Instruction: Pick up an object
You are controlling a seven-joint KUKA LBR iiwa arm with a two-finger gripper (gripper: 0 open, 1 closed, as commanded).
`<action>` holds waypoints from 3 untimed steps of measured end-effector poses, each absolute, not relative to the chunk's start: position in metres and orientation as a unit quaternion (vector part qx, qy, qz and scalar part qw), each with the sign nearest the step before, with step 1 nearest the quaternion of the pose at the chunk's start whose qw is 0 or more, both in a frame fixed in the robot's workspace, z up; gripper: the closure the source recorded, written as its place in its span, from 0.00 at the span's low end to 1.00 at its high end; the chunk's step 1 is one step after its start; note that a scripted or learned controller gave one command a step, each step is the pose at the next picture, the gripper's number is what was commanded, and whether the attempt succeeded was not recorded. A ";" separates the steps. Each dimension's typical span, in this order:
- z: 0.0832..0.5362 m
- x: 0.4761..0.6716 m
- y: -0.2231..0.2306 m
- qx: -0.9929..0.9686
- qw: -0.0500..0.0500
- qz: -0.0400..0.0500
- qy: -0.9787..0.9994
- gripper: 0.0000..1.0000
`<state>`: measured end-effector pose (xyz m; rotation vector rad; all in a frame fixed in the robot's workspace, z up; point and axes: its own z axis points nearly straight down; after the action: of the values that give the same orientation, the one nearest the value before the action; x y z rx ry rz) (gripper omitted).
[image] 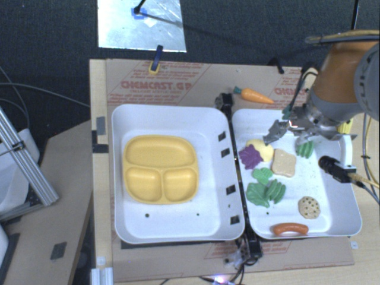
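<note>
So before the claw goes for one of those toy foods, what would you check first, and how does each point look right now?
1. Claw over the right bin where the food lies: ok.
2. Nothing already caught in the claw: cannot tell; its tips are blurred.
3. A target close by: ok; the yellow piece and the toast slice lie just below it.
4. Target free of neighbours: not ok; the yellow piece touches the purple grapes.
5. Easier lone targets: ok; the cookie and the sausage lie apart.
6. The carrot lies outside the bins: not ok for picking.
</note>
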<state>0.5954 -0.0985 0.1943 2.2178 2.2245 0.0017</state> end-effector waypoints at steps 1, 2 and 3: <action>0.092 0.535 -0.142 0.709 -0.004 -0.004 0.705 0.00; 0.084 0.554 -0.174 0.707 0.002 0.001 0.707 0.00; 0.086 0.624 -0.125 0.704 0.003 0.003 0.710 0.00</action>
<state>0.6239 -0.1252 0.0860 2.2060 2.2272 0.0092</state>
